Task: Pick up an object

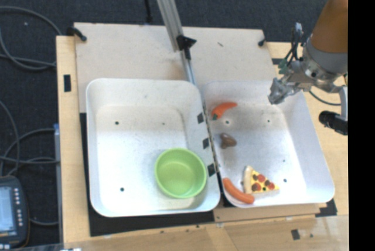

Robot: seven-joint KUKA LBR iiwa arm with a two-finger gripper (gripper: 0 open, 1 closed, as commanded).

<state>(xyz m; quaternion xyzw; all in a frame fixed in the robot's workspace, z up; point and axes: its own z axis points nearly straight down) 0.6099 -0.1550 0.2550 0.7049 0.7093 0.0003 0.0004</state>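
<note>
The right bin [304, 144] holds an orange carrot-like piece [224, 108] near its far left corner. A small brown lump [227, 140] lies below it, a pizza slice toy [258, 181] sits near the front, and an orange sausage [238, 191] rests on the front rim. In the left bin [117, 126] a green bowl [180, 172] stands upright at the front right. My gripper [277, 94] hangs over the right bin's far right edge, well apart from all the objects. I see nothing between its fingers.
A slanted metal post [170, 9] rises from behind the bins, meeting the divider between them. The arm's orange band [331, 24] is at the right edge. Cables lie on the dark floor to the left.
</note>
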